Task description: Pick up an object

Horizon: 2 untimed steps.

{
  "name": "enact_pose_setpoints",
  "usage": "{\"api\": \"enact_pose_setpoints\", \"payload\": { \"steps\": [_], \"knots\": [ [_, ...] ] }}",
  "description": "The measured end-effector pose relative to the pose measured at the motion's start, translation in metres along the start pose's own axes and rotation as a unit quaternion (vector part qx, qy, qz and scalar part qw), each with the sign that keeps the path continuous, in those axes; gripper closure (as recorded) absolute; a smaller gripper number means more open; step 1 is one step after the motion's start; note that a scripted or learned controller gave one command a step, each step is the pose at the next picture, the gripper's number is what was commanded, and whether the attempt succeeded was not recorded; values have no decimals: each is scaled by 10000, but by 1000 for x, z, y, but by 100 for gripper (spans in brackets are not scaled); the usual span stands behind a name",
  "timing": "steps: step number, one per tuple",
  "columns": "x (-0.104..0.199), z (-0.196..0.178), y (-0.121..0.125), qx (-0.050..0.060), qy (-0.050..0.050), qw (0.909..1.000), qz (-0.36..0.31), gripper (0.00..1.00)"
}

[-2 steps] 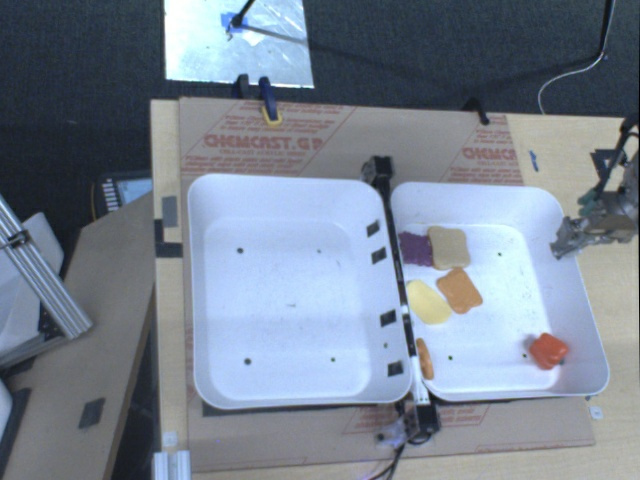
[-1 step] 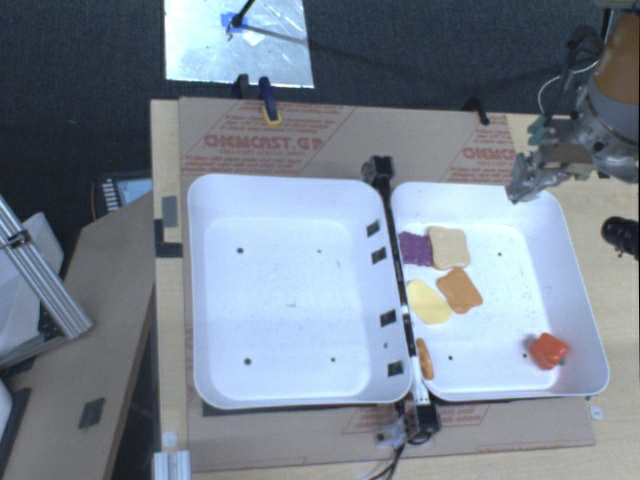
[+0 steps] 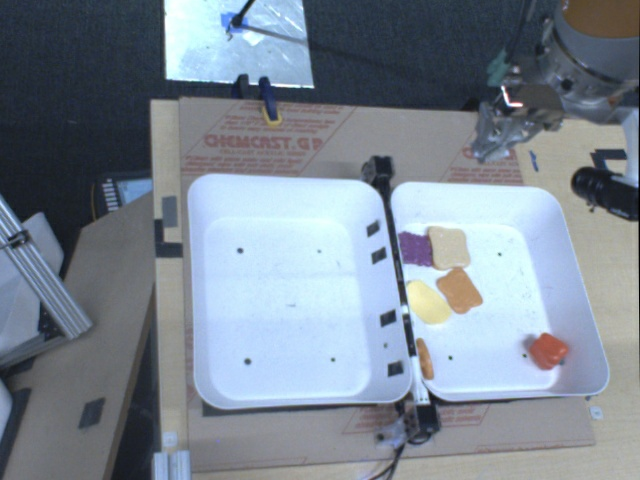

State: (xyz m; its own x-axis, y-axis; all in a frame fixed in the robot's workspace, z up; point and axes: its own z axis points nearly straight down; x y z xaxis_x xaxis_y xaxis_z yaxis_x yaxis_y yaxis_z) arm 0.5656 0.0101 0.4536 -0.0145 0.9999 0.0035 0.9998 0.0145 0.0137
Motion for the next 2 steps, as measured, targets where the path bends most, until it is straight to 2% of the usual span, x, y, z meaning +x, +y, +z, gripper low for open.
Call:
{"api": "enact_pose_setpoints", "payload": {
  "steps": [1, 2],
  "knots": [
    [52, -88, -35, 5, 0, 10000, 25, 100],
    [102, 57, -16, 132, -23, 9999, 31, 100]
  ]
}}
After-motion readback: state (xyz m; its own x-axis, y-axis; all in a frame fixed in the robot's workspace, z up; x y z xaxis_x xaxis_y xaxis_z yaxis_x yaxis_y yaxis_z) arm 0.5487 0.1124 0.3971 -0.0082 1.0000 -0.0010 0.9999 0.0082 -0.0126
